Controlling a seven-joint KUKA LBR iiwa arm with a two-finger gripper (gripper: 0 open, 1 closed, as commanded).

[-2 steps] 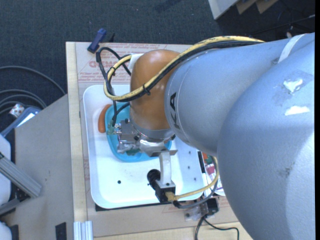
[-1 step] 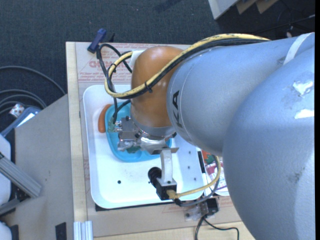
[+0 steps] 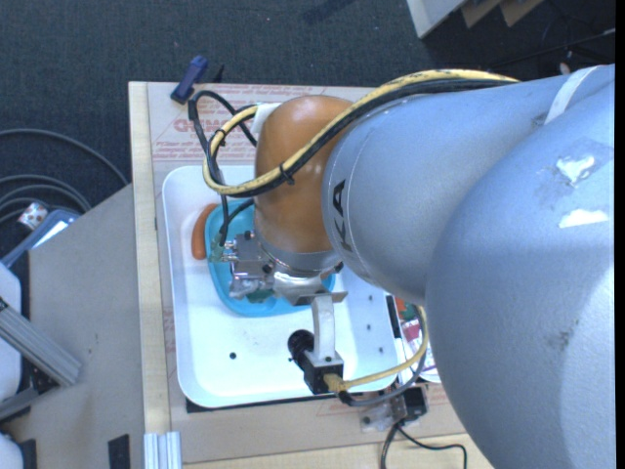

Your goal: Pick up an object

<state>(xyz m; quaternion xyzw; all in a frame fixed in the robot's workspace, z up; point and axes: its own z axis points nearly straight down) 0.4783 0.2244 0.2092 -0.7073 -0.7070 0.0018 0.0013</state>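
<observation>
The grey arm with its orange band (image 3: 293, 174) reaches from the right over the left white bin (image 3: 195, 360) and covers most of it. Its wrist and gripper (image 3: 249, 277) point down onto a blue plate-like object (image 3: 223, 291) in the middle of the bin. An orange object (image 3: 199, 231) lies at the left of the blue one, partly hidden by the wrist. The arm's body hides what lies under the gripper.
A black bracket with a cable (image 3: 314, 355) hangs off the wrist above the bin's front part. Yellow and black cables (image 3: 220, 154) loop over the bin's back. A blue-handled item (image 3: 188, 78) lies on the bench at the back left. Something red and green (image 3: 408, 322) peeks out at the right.
</observation>
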